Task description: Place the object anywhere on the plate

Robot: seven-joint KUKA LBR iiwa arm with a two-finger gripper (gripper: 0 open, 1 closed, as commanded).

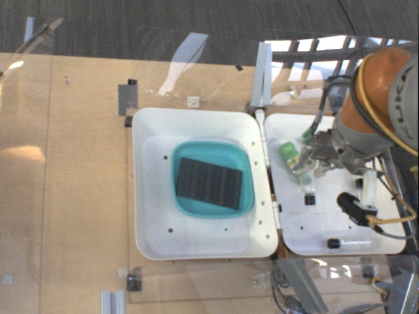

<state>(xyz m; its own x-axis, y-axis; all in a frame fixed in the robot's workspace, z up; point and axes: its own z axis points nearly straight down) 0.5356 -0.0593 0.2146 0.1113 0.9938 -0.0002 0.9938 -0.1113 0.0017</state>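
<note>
I see the left bin [150,227] well left of my gripper [305,169], with the teal plate [242,205] and a dark ribbed block [209,182] on it. The green object [289,152] sits just up-left of the gripper in the right bin [288,234]. Can't tell the finger gap.

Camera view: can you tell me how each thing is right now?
Teal plate: in the left bin, a dark ridged block lying on it.
Dark block: flat on the plate.
Green object: in the right bin, off the plate.
Gripper: low over the right bin, beside the green object.
</note>
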